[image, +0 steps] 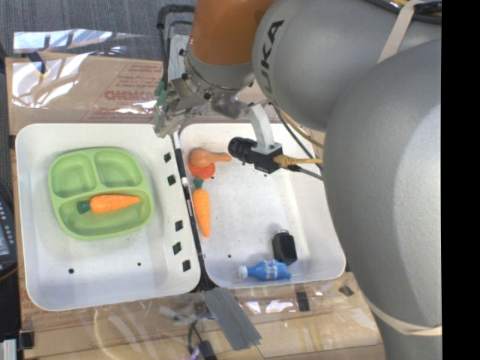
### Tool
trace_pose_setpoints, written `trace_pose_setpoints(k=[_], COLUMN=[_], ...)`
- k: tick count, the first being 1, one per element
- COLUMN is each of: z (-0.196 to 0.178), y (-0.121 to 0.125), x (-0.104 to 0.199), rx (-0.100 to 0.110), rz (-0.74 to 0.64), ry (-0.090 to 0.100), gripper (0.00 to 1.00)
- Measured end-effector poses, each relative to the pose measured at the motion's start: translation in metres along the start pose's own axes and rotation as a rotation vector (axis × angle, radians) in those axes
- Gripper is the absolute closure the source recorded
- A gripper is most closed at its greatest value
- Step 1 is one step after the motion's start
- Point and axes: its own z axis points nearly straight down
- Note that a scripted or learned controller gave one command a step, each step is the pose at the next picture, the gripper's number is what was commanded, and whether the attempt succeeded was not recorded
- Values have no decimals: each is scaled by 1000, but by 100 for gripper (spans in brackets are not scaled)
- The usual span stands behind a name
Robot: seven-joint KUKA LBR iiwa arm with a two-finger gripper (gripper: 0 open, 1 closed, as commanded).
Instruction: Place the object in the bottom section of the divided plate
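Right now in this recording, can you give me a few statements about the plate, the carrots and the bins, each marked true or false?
1. A carrot lies in the bottom section of the green plate. True.
2. The plate sits in the right bin. False: it sits in the left bin.
3. A second carrot lies in the right bin. True.
4. The blue bottle is on the plate. False: it lies near the right bin's front edge.
5. The tool hovers near the rim between the bins. True.
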Motion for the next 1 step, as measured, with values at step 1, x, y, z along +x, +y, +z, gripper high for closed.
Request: trace_pose_setpoints(k=[1], z=[0], y=[0], x=[1], rx=[1], rz=[-1], ry=[0], gripper=[0])
